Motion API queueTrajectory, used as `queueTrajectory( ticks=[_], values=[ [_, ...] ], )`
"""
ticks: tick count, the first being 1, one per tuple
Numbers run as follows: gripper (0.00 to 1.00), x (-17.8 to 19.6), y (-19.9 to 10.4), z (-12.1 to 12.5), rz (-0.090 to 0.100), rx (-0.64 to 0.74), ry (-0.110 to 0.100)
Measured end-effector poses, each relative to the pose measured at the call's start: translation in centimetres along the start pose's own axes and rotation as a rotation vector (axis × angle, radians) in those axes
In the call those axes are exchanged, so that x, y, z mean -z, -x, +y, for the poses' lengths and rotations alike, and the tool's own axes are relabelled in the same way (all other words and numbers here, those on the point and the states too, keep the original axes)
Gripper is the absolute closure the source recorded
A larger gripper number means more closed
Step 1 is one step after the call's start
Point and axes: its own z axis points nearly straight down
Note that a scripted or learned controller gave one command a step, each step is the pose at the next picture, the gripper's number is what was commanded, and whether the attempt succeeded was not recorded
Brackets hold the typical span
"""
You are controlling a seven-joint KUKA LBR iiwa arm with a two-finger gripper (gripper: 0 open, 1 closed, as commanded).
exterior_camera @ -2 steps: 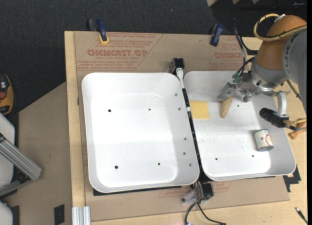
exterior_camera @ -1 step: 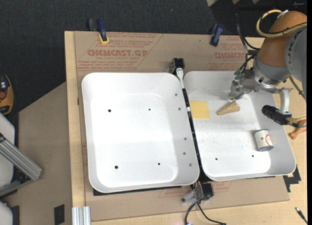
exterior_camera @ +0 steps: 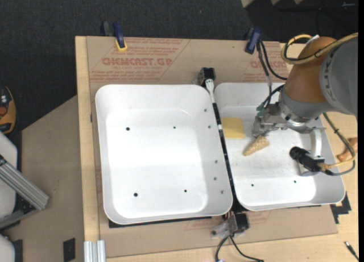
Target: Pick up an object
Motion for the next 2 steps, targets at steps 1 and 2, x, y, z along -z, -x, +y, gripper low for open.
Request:
queueTrajectory(
  ticks=[1,2],
  values=[
    [1.0,10.9,-7.8,5.3,-0.004,0.007,0.022],
    [1.0,26.1,-17.0,7.4,-0.001,0.01,0.029]
  ],
)
